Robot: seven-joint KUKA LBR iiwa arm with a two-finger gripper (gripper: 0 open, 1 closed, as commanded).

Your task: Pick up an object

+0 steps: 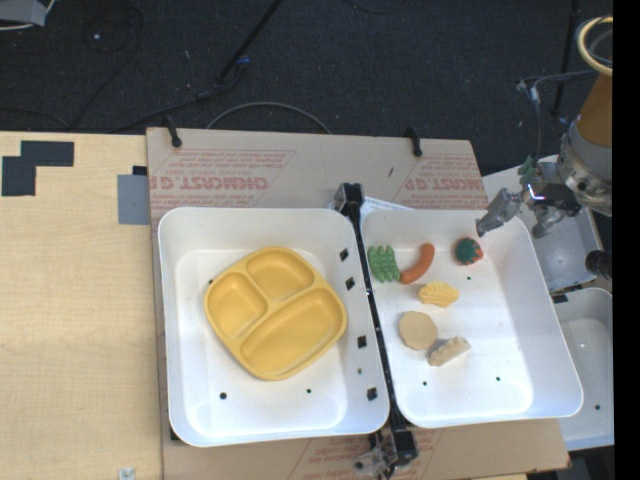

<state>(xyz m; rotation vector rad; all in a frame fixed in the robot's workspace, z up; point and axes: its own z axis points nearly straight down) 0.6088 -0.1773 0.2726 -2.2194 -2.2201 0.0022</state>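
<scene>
The camera view looks down at a slant on the bench (70, 298), where two shallow white bins sit side by side on a sheet of printed cardboard (300, 173).

The left bin (190, 388) carries a yellow divided tray (276, 312), turned at an angle, with two small sections toward 11 o'clock and one long section toward 5 o'clock.

The right bin (520, 368) carries the small toy foods. A green ridged piece (382, 263) lies beside the divider between the bins. Just at its 3 o'clock is an orange sausage shape (419, 263), tilted with its upper end toward 1 o'clock. A round green and red piece (467, 251) sits near the bin's rim at about 2 o'clock from the sausage. A yellow corn piece (438, 293) lies near the bin's middle, at 6 o'clock from the sausage. Below it is a tan round piece (418, 330), and touching that at its 4 o'clock is a pale tan chunk (449, 350).

The arm comes in from 3 o'clock, its orange band (598, 108) at the picture's edge. The pincer (522, 211) hangs over the right bin's 1 o'clock corner, its two fingers spread apart with nothing between them. The left fingertip (492, 218) is near the round green and red piece, apart from it.
</scene>
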